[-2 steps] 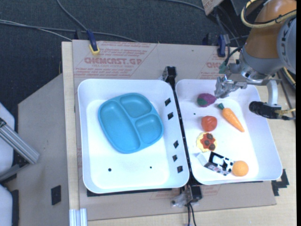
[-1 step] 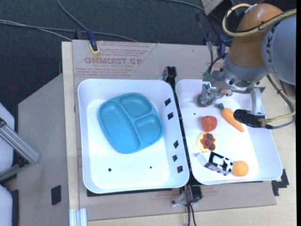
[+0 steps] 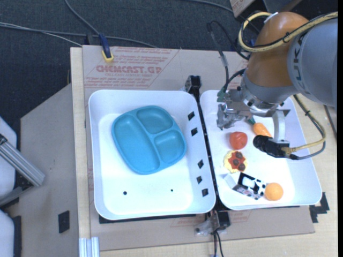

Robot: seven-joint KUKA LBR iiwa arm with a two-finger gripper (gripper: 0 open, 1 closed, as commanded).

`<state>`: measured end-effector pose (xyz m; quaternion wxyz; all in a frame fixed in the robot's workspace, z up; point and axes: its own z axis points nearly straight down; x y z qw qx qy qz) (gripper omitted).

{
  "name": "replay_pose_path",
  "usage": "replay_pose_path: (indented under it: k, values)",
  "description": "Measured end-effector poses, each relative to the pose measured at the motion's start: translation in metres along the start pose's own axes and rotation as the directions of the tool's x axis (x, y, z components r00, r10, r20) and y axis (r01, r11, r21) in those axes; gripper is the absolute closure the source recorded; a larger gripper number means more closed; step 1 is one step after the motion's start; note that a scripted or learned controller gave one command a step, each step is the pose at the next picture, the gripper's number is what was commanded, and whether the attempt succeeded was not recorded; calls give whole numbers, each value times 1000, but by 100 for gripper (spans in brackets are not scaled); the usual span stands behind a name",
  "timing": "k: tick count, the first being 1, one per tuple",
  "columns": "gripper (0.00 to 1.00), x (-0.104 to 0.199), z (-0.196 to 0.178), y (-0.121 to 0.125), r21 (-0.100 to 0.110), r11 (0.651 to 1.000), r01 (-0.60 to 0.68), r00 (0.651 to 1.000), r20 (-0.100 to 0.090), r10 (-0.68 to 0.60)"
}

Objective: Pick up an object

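Five items are seen in the right bin (image 3: pixel 301 167). Gripper (image 3: pixel 226 118) is placed just up-left of the red toy (image 3: pixel 238 140); its opening cannot be told. Orange piece (image 3: pixel 261 129) is just right of the red toy, yellow toy (image 3: pixel 235 161) just below, black-white box (image 3: pixel 250 185) and orange ball (image 3: pixel 274 191) further below.

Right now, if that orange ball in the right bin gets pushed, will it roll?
The orange ball looks round and smooth, so it would probably roll. The right bin has a wall close by that may stop it. It looks small, likely light.
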<state>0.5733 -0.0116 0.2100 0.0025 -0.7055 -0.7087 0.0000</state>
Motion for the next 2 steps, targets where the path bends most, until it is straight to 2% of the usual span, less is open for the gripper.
replay_pose_path:
  k: [1, 2]
  values:
    - [100, 48, -9, -29, 0, 1000, 1, 1000, 0, -1]
    - [100, 96, -2, -42, 1, 1000, 1, 1000, 0, -1]
